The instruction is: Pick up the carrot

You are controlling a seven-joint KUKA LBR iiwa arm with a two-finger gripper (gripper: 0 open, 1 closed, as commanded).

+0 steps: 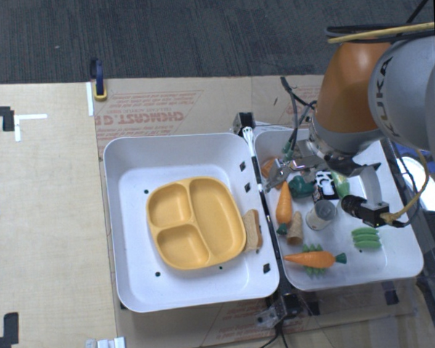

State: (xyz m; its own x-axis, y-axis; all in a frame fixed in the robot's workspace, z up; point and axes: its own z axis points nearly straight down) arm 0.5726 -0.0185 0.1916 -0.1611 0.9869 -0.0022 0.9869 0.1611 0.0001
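Dark carpet behind, pale counter [46, 237] below, and the arm [373, 89] looms over the right bin [396, 258]. The left bin [126, 232] holds a yellow divided plate [194, 222] and a bread slice [252, 230]. Crowded right bin: one carrot [284, 202] upright against the left wall, another carrot [311, 259] flat by the near edge beside green beans [365, 238]. The tool [286, 170] hovers above the upright carrot — I cannot tell its spread.

setting: robotics lab test bench. evidence, placed relative to the left white bin [126, 232]: plywood bench top [39, 237] to its left carrying black fixture brackets [0, 115]; printed cardboard sheet [145, 111] beneath and behind it; second white bin [396, 258] clipped to its right side; grey-and-orange industrial arm [373, 89] beyond its right edge, trailing cables [298, 107]; dark carpet [195, 29] behind.
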